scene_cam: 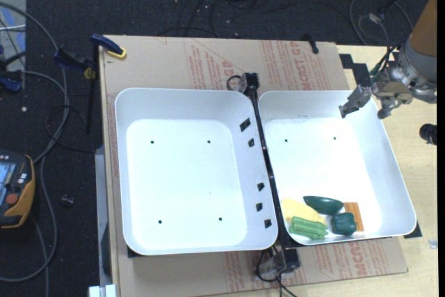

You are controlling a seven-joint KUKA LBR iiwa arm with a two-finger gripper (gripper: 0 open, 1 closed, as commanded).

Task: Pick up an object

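Brown cardboard sheet (pixel 208 59) over the surface, printed in red, mirrored and upside down, not readable from here. Two white bins on top: left bin (pixel 132 115), right bin (pixel 393 170), black divider (pixel 263 156) running between them. Tool (pixel 367 104) up over the right bin's far right corner, fingers spread apart, nothing between them. Objects piled in the right bin's near corner, well apart from the tool: dark green dome-shaped piece (pixel 323 204), teal lump (pixel 343 222), green ridged stick (pixel 308 227), yellow flat bit (pixel 297 210), small orange piece (pixel 353 208). Blue-and-yellow clamp (pixel 110 46) at the far left corner, cables (pixel 42 94) across the dark floor.
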